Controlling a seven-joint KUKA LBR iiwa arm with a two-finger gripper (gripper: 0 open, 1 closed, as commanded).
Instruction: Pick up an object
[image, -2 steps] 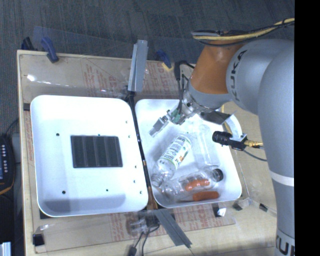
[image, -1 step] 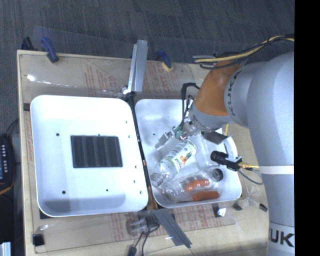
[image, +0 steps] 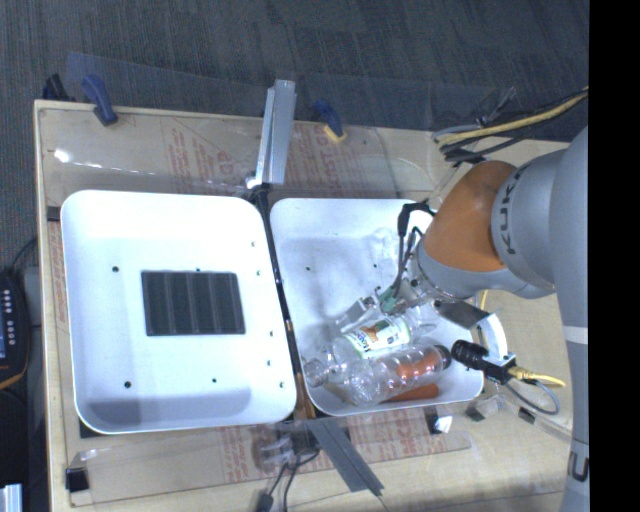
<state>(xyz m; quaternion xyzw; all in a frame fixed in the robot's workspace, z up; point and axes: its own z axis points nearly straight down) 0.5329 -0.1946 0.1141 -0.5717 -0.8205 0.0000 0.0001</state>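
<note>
Camera view looks down on 2 white bins: the left bin (image: 90, 300) carries a dark ribbed rectangle (image: 193, 303) near its centre, and the right bin (image: 310, 240) holds a heap of clear plastic bottles at about 6 o'clock on its floor. Among them a bottle with a green-and-white label (image: 378, 338) lies tilted, and a bottle with orange contents (image: 405, 367) rests just beside it toward 5 o'clock, against the bin's near wall. Judging by this, the pick is not yet done: every bottle seems to rest in the bin. The arm (image: 520, 230) enters from 3 o'clock, its orange band bent down over the right bin, so that the gripper (image: 392, 298) sits low, at the heap's 12 o'clock edge. Whether its pincer is spread or closed, or has anything, I cannot tell.
</note>
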